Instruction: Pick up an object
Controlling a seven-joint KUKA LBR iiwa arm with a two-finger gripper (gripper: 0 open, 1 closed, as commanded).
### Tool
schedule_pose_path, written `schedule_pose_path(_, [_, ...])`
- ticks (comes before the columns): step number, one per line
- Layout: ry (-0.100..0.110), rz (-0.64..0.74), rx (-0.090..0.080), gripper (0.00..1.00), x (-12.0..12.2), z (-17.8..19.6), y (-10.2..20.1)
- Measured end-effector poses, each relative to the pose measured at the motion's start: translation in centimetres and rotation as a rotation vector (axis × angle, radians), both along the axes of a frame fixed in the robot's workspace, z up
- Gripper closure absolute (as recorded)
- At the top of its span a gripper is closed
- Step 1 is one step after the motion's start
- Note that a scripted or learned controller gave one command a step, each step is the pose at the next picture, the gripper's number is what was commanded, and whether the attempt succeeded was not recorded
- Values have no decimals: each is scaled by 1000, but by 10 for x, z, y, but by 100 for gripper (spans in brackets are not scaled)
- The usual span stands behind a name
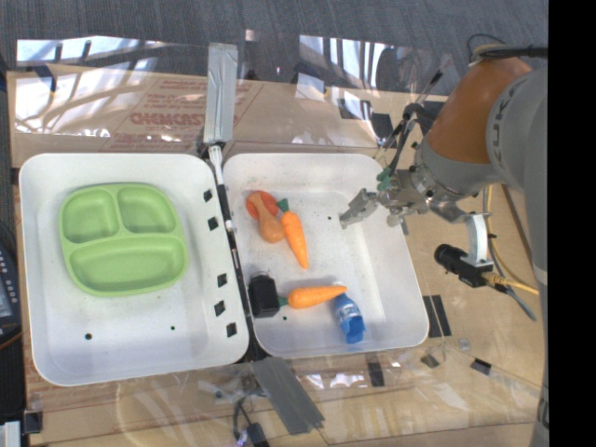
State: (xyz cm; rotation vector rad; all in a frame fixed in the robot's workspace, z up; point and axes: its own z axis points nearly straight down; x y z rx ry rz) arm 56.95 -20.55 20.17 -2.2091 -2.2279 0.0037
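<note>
Nearest us in the right bin (pixel 400 277), a blue object (pixel 350 323), a carrot (pixel 315 296) and a small black object (pixel 263 296) lie untouched. Farther back rest another carrot (pixel 295 237) and an orange piece (pixel 265 217). The gripper (pixel 372 205) hovers at the bin's far right with its fingers apart, carrying nothing, so we judge the pick not yet made.

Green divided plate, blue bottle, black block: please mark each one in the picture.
green divided plate (pixel 123 238): camera view, on the ridge between its compartments.
blue bottle (pixel 350 321): camera view, middle of its body.
black block (pixel 262 295): camera view, its top face.
</note>
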Motion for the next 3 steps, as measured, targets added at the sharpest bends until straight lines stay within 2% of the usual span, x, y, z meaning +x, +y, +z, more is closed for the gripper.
schedule_pose_path(1, [-4,131,0,0,51,-109,37])
schedule_pose_path(2, [0,175,1,0,-68,-108,76])
schedule_pose_path(3, [-2,433,2,0,-93,-111,76])
